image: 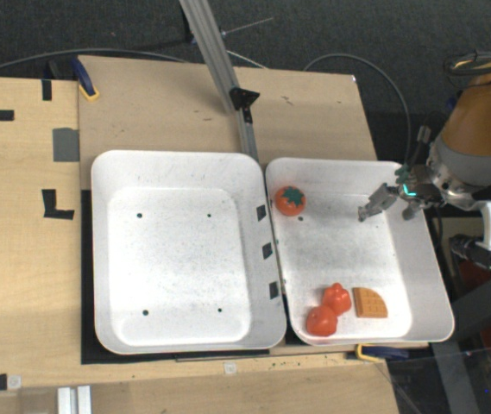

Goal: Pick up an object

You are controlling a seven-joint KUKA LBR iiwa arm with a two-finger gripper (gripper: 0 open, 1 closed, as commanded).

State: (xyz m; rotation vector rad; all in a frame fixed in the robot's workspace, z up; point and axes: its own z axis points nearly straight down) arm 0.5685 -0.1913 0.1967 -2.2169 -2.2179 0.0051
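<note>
The gripper [387,199] hangs at the upper right of the right bin [418,257], close to its right wall, with its fingers spread and nothing between them; one finger [373,207] points down and to the view's left, toward the middle of the bin floor, while the other sits nearer the wrist, by a small teal light; above them the grey wrist and the orange band [474,123] enter from the right edge; no object lies under the jaws, only speckled white floor; the nearest candidate, by my reading, is the small red tomato-like piece with a green top [291,200], which sits about level with the gripper but well apart from it, across the bin near the left wall; it looks round, so it offers no long axis to line up with, and any closing direction should serve; the other candidates lie toward the bin's lower edge: two red rounded pieces [329,309] touching one another, and just beside them on the right a tan waffle-like piece [369,303], flat and squarish, nearly below the gripper in the view yet a good way off; the left bin [107,231] holds nothing to grasp; so the coming move turns on a sideways travel leftward for the tomato, or down the view for the cluster, before any descent
</note>
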